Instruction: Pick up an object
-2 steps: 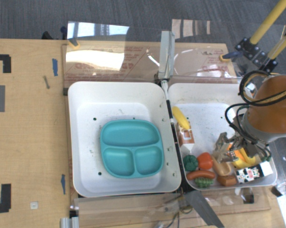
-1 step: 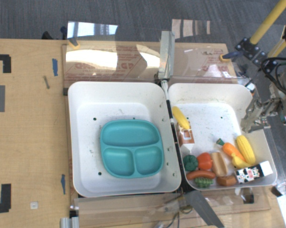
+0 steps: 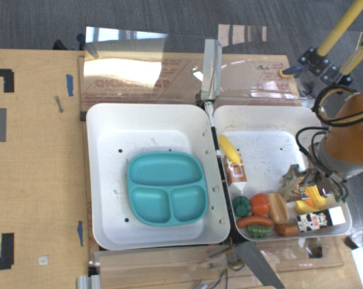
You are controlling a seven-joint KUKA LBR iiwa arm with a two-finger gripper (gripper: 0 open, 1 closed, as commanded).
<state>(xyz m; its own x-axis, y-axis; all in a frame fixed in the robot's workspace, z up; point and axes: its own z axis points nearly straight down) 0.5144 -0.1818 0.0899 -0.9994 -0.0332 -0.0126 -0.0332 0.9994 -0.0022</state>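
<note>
Grey carpet surrounds the wooden table [image 3: 31, 179], on which we see 2 shallow white bins side by side. We find the left bin [image 3: 103, 131] holding a teal divided plate [image 3: 167, 187] with 3 compartments, lying flat near the bin's middle. We find the right bin [image 3: 265, 140] holding a cluster of toy foods along its near edge: a yellow banana [image 3: 229, 150] by the dividing wall, with an orange-and-white card [image 3: 237, 173] just below it, a green broccoli piece [image 3: 241, 206], an orange tomato-like ball [image 3: 260, 204] touching it, a tan bread roll [image 3: 278, 208], a red sausage [image 3: 255, 222] and a white box with dark and red markings [image 3: 318, 220]. We see the arm [image 3: 348, 131] reach in from the right, its orange band above the wrist, and the gripper [image 3: 297, 179] low over the right part of that cluster, beside a yellow piece [image 3: 309, 198]. We cannot tell whether the gripper is open or closed, nor whether anything sits in it
</note>
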